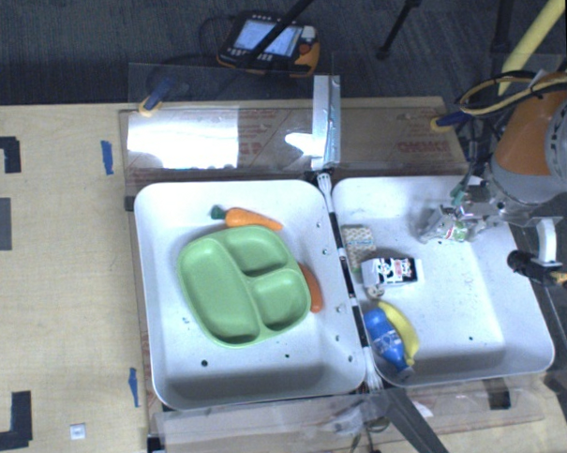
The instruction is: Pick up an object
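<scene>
My gripper [449,225] hangs over the upper middle of the right bin [474,297], with the grey arm and its orange band [529,144] coming in from the right. To its lower left, apart from it, lie a black-and-white carton [394,270] and a small speckled block [357,237]. A yellow banana [403,326] and a blue bottle [385,345] rest together in the bin's lower left corner. Its metal parts blur against the white floor.
The left bin [177,366] holds a green divided plate [245,286], a carrot [248,217] above it and another orange piece [313,290] at its right edge. A ridge [341,265] divides the bins. A clear panel [223,130] stands behind them.
</scene>
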You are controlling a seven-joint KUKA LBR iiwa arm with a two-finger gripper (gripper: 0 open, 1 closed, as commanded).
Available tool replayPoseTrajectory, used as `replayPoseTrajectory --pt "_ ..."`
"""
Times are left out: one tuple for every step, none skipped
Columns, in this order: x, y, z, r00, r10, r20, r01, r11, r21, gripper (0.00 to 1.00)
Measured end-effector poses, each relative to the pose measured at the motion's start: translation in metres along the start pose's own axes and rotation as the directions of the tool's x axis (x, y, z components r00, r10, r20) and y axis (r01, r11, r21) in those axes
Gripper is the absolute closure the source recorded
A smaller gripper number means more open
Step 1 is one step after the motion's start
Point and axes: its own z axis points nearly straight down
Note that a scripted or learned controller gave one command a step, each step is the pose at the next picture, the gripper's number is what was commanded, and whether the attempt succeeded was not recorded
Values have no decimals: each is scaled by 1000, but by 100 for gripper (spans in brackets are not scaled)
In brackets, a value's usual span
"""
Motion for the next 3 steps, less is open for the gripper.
replayPoseTrajectory --pt "-2 1 -12 1000 -1 6 1 1000 -4 100" --pt "-11 -22 -43 990 140 11 -140 990 6 100" --pt "-9 10 -36 999 49 13 -49 998 27 100"
